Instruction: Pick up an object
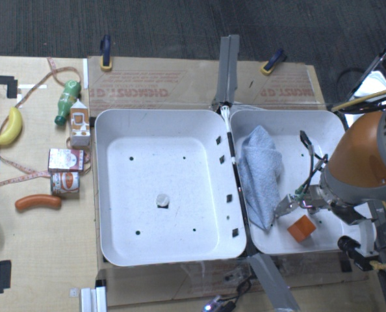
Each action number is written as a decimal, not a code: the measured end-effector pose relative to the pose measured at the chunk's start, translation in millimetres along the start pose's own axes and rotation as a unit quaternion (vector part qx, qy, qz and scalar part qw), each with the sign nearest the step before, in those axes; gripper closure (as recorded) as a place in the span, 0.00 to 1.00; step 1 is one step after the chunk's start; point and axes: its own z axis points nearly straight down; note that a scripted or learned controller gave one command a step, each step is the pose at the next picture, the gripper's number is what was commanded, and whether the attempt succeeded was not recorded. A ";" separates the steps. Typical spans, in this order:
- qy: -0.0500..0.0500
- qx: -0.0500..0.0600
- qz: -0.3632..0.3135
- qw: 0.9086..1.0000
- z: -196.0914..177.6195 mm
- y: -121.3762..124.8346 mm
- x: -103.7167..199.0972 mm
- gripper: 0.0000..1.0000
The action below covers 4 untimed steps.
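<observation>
Down in the right bin (333,123) the pincer (289,206) hangs low, its fingers spread and holding nothing. It sits between a crumpled grey cloth (260,174) and an orange block (302,228) lying just beside it on the bin floor.

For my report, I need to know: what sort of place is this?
Probably a robotics lab's grasping bench: two shallow white plastic bins side by side, a grey robot arm with an orange band, and toy food like a yellow banana.
</observation>
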 end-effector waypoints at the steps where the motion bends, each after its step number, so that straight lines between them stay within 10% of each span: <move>1: 0.000 -0.001 -0.021 1.000 1.2 -1.1 -20.1 0.00; 4: -0.001 -0.001 -0.110 0.994 1.1 -1.3 -26.2 0.00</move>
